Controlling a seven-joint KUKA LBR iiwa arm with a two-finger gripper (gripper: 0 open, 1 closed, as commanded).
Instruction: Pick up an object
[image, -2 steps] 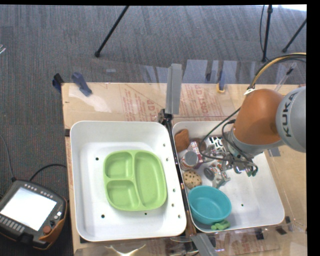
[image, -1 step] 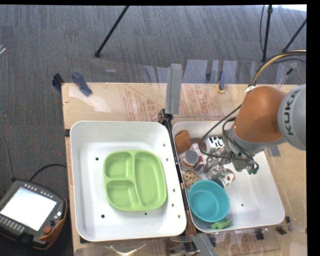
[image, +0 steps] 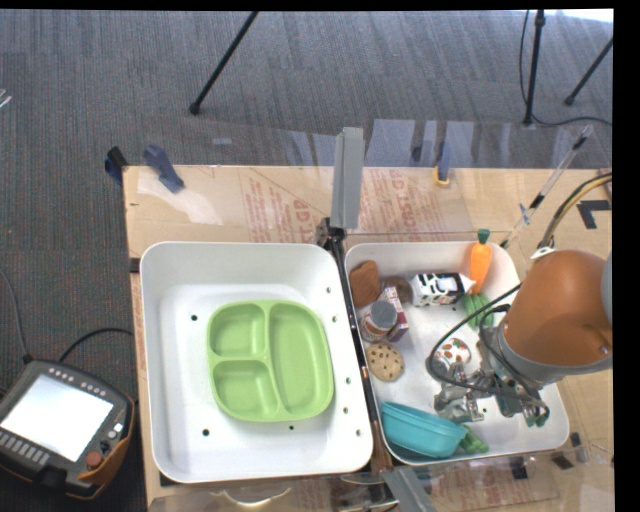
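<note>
The right bin (image: 420, 246) holds a carrot (image: 481, 262), a black-and-white cow-print box (image: 437, 289), a brown lump (image: 364, 283), a small can (image: 381, 318), a cookie (image: 384, 362), a white disc with red spots (image: 453, 353) and a teal bowl (image: 420, 430). My gripper (image: 462, 398) hangs low in this bin's front right part, just above and right of the teal bowl and below the spotted disc. The orange-banded wrist (image: 555, 310) covers the bin's right side. I see nothing held.
The left bin (image: 160, 350) carries a green divided plate (image: 270, 360). A grey upright post (image: 348, 185) stands behind the gap between the bins. A green item (image: 474, 305) lies beside the arm's cables. A teach pendant (image: 60, 425) sits on the floor at left.
</note>
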